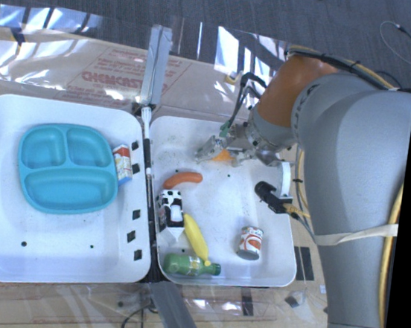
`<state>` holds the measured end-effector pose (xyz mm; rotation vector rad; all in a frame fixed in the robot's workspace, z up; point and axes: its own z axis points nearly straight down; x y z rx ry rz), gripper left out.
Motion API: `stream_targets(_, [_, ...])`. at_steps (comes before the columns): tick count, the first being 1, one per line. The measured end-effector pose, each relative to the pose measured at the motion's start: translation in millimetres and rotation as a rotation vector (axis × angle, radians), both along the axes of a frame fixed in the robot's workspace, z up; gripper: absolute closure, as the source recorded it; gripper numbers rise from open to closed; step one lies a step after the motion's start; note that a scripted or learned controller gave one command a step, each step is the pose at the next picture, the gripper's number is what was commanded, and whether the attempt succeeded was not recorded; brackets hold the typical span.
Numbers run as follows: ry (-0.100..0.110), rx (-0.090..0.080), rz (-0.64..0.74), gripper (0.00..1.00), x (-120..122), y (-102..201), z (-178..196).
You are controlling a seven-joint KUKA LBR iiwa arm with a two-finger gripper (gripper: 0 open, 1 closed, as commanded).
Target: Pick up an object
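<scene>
Bright, even light falls on my white bins (217, 191); glare streaks the clear plastic sheet (75, 67) behind them. Shadows stay soft, and the picture looks slightly grainy.

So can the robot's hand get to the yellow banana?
Probably yes. The banana lies bare in the right bin, with open floor on the arm's side. The hand sits at the far end of that bin.

The grey arm (354, 179) reaches in from the right, its orange band (290, 88) above the wrist, bent down toward the left. The gripper (218, 150) points low and leftward.
</scene>
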<state>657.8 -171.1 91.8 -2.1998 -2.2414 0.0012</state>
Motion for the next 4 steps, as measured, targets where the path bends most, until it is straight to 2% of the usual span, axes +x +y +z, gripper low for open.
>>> stream_targets(1, [0.007,0.001,0.004,1.0,-0.4,1.2,8.8])
stream_targets(2, [0.007,0.002,0.004,0.0,-0.5,1.5,8.7])
stream_targets(3, [0.006,0.002,0.089,0.0,-1.3,5.4,-0.8])
stream_targets(4, [0.011,0.003,0.094,1.0,-1.5,6.5,8.0])
